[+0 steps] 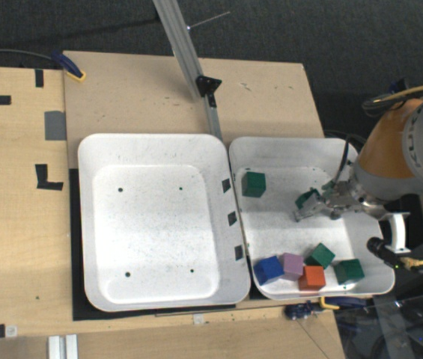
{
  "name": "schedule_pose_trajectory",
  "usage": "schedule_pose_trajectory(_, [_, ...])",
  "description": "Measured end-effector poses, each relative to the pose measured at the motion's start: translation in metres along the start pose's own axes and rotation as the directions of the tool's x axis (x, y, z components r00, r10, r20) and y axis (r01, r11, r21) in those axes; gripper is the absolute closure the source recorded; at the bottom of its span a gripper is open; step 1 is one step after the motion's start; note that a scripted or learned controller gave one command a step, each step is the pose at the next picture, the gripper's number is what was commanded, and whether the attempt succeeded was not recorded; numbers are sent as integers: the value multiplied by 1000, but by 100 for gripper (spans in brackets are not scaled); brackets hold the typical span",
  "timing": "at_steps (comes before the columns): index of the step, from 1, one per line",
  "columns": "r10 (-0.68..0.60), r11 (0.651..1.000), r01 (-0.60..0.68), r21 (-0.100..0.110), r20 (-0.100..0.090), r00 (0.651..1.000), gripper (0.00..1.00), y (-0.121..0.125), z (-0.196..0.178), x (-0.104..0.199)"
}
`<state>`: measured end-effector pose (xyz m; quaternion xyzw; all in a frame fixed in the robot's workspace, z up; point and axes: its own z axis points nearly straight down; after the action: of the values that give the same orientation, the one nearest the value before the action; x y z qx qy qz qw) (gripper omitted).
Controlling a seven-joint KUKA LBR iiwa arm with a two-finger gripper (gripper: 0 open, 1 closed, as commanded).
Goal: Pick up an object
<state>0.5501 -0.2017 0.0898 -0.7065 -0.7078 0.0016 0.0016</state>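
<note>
A: So, where are the blocks?

B: The right bin (271, 149) holds a green cube (253, 184) alone near its far-left side; the others cluster along the near edge. The gripper (305, 203) hangs mid-bin, its hold unreadable.

A: Handling?

B: Probably light, rigid cubes; pinch opposite flat faces.

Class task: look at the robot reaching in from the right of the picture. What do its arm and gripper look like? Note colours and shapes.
The arm is thick and rounded, grey with a broad orange band above the wrist. It narrows to a small grey metal gripper over the right bin. A thin dark cable runs along the wrist.
</note>
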Motion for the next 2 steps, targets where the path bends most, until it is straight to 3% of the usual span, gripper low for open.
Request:
schedule_pose_trajectory(1, [-1, 1000, 1, -2, 0, 1000, 100, 1, -11, 0])
schedule_pose_trajectory(2, [0, 1000, 0, -9, 2, 1000, 100, 4, -74, -1])
